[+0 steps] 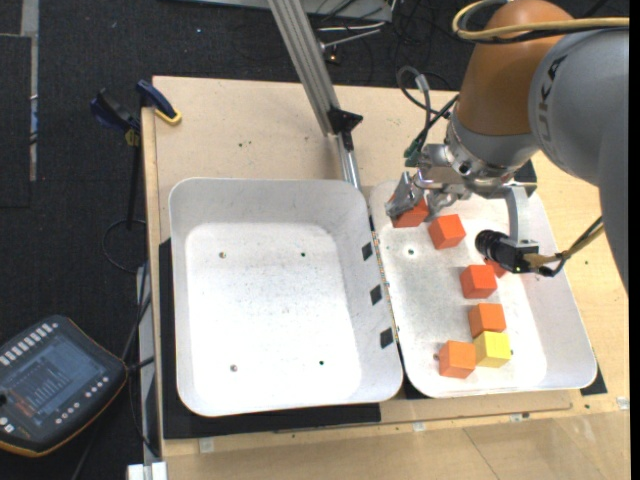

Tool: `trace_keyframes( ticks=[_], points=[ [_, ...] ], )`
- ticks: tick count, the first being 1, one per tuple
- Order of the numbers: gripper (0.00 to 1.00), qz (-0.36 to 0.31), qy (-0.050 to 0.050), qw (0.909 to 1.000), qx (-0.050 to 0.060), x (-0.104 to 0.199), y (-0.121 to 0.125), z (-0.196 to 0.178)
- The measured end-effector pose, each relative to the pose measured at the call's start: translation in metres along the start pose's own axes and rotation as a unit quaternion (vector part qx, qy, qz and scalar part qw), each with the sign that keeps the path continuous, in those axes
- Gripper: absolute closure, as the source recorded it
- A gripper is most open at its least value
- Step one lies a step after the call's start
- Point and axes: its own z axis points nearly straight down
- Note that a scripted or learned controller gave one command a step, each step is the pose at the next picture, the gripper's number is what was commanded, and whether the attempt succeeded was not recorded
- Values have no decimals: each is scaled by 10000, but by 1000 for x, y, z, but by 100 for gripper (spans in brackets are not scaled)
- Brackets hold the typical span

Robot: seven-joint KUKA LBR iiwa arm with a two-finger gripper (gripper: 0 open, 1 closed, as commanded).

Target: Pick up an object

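Observation:
My gripper (409,200) hangs low over the far left corner of the right bin (565,353). A red block (408,216) lies right at its tip, partly covered by it; whether it is gripped is unclear. An orange block (447,231) sits just to the right of that one. Further toward the front of the same bin lie a red-orange block (478,281), an orange block (488,318), a yellow block (493,349) and another orange block (456,359) touching the yellow one.
The left bin (190,268) stands beside the right one, their rims meeting in the middle. A slanted metal pole (310,63) ends near the bins' far junction. A black attachment (505,251) with cables juts from the arm over the right bin. A teach pendant (50,383) lies front left.

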Motion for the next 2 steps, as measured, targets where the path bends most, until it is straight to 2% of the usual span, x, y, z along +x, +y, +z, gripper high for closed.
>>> trace_keyframes(
  ticks=[1, 2],
  points=[
    [100, -9, 2, 10000, -14, 60, 8, -2],
    [100, -1, 1, 10000, 2, 106, 0, -2]
  ],
)
